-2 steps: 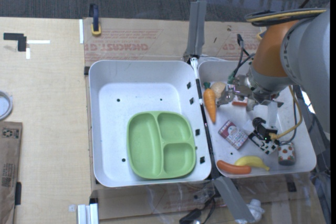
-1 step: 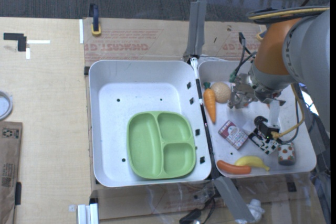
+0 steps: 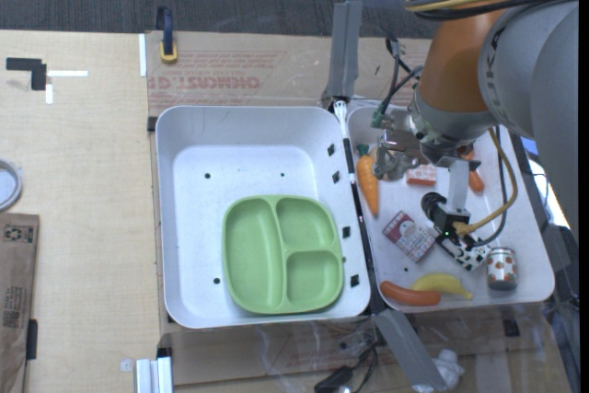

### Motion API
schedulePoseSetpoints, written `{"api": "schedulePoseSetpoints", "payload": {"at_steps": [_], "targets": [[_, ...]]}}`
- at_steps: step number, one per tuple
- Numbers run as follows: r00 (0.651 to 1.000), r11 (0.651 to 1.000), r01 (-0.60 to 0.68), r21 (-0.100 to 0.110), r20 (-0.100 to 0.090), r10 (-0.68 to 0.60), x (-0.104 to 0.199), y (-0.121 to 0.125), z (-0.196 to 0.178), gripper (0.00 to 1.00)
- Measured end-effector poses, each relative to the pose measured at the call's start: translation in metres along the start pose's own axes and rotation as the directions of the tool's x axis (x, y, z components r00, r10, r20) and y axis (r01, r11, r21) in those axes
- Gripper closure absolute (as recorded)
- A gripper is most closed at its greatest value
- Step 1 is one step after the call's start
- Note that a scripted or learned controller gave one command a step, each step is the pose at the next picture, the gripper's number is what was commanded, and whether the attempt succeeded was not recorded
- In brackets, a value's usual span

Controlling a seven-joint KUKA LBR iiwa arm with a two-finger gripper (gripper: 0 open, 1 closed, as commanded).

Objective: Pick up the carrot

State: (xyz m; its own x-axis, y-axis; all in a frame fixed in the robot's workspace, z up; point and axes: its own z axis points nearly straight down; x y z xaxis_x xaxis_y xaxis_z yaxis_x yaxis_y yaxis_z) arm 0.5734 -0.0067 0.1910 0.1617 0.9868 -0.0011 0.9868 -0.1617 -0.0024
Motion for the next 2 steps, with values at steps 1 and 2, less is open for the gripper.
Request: {"api": "schedulePoseSetpoints", "payload": {"at_steps": [1, 2], "targets": [[0.998, 0.998, -0.059, 0.003, 0.001, 0.059, 0.003, -0.071, -0.038, 1.00], [0.997, 0.997, 0.079, 0.004, 0.001, -0.079, 0.013, -0.066, -0.011, 1.00]]}}
